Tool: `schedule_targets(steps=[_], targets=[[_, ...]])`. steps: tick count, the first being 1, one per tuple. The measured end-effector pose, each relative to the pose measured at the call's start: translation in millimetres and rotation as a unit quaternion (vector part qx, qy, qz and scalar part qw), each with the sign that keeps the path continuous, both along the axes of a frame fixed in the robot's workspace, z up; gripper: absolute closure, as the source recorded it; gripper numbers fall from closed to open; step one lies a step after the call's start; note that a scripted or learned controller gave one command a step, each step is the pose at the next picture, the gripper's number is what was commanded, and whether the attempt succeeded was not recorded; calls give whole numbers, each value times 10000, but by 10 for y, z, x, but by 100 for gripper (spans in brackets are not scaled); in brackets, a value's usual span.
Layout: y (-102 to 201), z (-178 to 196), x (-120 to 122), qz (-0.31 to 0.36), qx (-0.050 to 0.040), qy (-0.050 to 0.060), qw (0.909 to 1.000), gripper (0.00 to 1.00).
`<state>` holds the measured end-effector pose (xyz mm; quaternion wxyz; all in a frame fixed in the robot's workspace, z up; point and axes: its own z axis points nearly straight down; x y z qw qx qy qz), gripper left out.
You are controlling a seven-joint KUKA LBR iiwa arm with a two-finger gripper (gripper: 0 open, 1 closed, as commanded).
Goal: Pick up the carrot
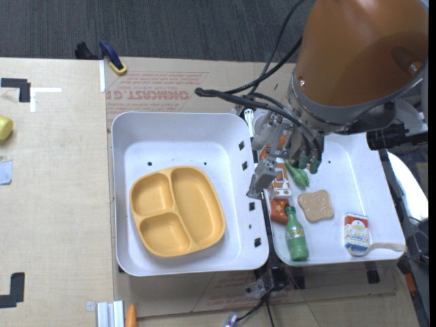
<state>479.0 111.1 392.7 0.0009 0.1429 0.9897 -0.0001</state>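
Red printing runs mirrored and upside down on the cardboard sheet (157,90) under the two bins, too distorted to read with confidence; the small carton (356,233) in the right bin (354,155) bears a label too small to read. The carrot (281,182) lies near the left wall of the right bin, its long axis running from upper right, where its green top sits, down to lower left; the gripper (262,179) hangs right over it and hides part of it. I cannot tell how the gripper is set. Near it lie a green bottle (296,234) and a slice of toast (316,206). The left bin (136,131) holds a yellow divided plate (177,210). The counter (51,182) is pale wood, with dark carpet (170,12) beyond.
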Motion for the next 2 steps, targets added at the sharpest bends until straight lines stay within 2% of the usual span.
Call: schedule_targets(steps=[1,2], targets=[[261,-1641,-11,642,-1,19,9979,0],[531,-2900,898,605,3,-33,9982,0]])
